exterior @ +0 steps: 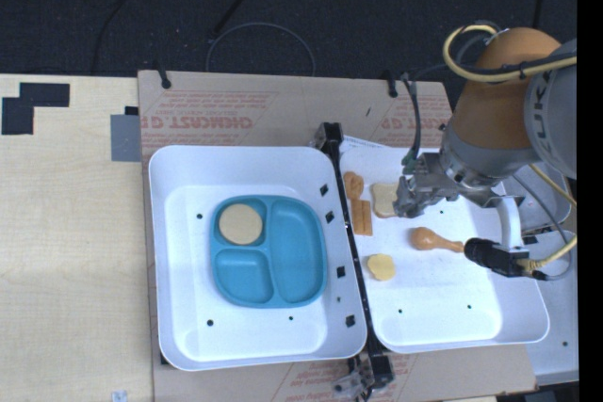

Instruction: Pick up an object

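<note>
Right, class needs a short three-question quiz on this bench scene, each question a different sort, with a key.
1. True or false: the blue divided tray sits in the right bin.
2. What lies in the tray's top-left compartment? A) a round tan disc B) a spoon C) a cup
3. Fill in: the gripper hovers over the ____ bin.

Key:
1. False; it sits in the left bin.
2. A, the round tan disc.
3. Right, near a pale slice and a drumstick-shaped piece.

grey arm with an orange band, yellow cable loop, dark tool.
</note>
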`<state>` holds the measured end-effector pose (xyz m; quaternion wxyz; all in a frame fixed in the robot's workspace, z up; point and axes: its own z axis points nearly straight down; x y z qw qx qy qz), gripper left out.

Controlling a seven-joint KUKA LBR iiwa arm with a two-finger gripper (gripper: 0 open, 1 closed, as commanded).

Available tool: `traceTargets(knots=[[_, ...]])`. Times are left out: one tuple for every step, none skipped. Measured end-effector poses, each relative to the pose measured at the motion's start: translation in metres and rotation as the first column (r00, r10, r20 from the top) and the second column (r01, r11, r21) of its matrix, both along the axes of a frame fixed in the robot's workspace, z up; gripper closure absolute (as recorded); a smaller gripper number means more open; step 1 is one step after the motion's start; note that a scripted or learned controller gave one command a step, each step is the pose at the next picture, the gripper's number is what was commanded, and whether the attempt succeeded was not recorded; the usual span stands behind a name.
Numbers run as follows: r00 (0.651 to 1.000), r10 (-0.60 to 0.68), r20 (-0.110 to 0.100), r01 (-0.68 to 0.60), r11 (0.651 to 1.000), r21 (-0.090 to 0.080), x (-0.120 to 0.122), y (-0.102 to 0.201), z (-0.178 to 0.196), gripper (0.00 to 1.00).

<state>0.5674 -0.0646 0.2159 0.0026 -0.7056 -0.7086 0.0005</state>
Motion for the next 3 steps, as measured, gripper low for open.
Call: traceTargets(knots=[[1.000, -0.001, -0.002, 0.001, 1.000, 0.000, -0.019, 0.053, -0.008, 1.00], [1.000, -0.001, 0.002, 0.001, 1.000, -0.002, -0.027, 0.102, 0.003, 1.00], [1.000, 0.000, -0.002, 0.000, 1.000, -0.002, -0.046, 0.146, -0.003, 1.00]])
